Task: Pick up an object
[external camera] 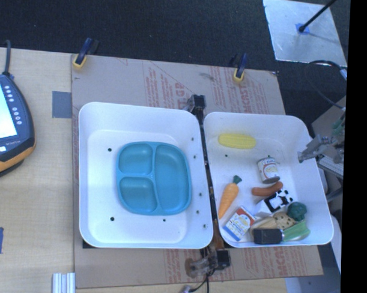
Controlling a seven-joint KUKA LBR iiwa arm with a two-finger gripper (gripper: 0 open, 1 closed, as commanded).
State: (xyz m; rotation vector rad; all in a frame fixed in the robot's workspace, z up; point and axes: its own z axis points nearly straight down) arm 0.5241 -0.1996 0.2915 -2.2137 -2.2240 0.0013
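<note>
The right bin holds several small toy items. A yellow corn cob lies near its back, with a small can to the right of it. An orange carrot lies by the left wall and a brown sausage is mid-bin. At the front sit a black-and-white piece, green broccoli, a white packet, a cracker and a black block. My gripper shows as a grey shape at the bin's right rim, apart from every item.
The left bin holds a blue divided plate. A tablet-like pendant lies at the bench's far left. Clamps pin the cardboard sheet under the bins at the back.
</note>
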